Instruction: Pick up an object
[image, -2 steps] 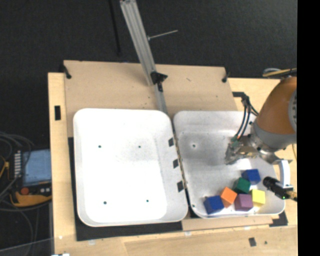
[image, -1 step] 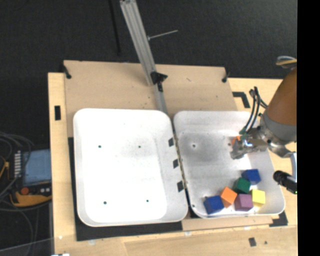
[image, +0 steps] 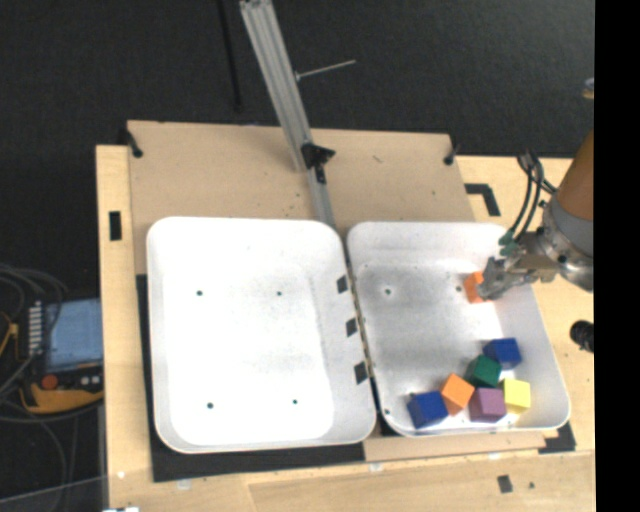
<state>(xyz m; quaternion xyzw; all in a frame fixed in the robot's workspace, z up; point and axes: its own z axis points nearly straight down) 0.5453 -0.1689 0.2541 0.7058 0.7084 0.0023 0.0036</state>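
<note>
Seemingly, tool (image: 487, 287) clamps an orange block (image: 472, 288) over right bin (image: 420, 250); no legible writing.

Even, fairly bright overhead light leaves soft shadows, the white bins (image: 250, 330) slightly washed out, the whole picture mildly blurred.

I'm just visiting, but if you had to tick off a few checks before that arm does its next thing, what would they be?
1. Gripper is over the right bin: ok.
2. Small orange block sits at the fingertips: ok.
3. That block is actually clamped and lifted: cannot tell.
4. Block is apart from the cluster of blocks in the bin's near corner: ok.
5. Bin wall is far enough from the gripper: cannot tell.
</note>
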